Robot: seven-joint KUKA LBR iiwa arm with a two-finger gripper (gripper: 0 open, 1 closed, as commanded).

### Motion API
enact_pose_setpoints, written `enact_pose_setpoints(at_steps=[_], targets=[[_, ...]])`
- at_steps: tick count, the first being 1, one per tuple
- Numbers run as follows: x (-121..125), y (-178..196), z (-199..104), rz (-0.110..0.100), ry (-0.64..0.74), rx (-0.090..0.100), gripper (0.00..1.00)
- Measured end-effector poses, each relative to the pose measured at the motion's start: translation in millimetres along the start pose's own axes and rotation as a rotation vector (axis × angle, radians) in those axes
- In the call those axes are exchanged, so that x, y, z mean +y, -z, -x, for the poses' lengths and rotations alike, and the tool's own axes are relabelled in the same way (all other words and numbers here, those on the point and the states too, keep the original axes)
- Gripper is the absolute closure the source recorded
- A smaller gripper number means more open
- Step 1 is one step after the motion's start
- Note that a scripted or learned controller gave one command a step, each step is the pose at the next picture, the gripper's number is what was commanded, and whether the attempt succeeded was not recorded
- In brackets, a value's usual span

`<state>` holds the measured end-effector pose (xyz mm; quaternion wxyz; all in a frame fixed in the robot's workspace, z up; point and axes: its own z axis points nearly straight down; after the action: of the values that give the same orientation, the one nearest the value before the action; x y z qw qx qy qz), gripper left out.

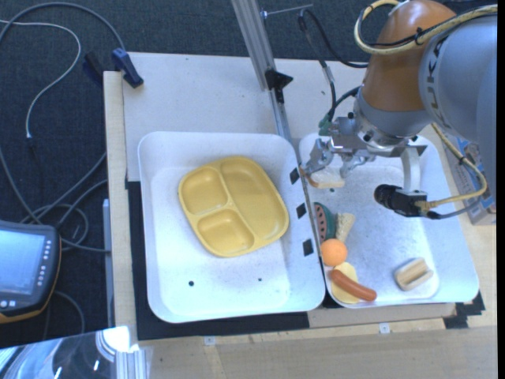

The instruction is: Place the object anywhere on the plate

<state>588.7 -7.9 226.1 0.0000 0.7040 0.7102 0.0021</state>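
Note:
A yellow plate (233, 204) with three compartments lies in the left bin (166, 275). My gripper (331, 166) hangs over the left edge of the right bin (450, 243), next to the divider between the bins. A pale tan slice of bread (326, 181) sits between its fingertips, and the fingers (317, 158) close on it from either side. The slice is to the right of the plate, a short gap away from the plate's rim.
In the right bin lie a watermelon slice (321, 219), a pale wedge (344, 225), an orange (334, 252), a hot dog (353, 283) on a yellow piece, and a bread roll (413, 274). A metal post (256, 34) rises behind the bins.

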Motion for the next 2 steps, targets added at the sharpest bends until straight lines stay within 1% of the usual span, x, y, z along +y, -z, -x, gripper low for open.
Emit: enact_pose_setpoints(at_steps=[1,2], targets=[[17.7,-7.8,-49.0,-0.002,-0.002,0.000,1.00],[43.1,9.0,-94.9,0.001,-0.003,0.000,1.00]])
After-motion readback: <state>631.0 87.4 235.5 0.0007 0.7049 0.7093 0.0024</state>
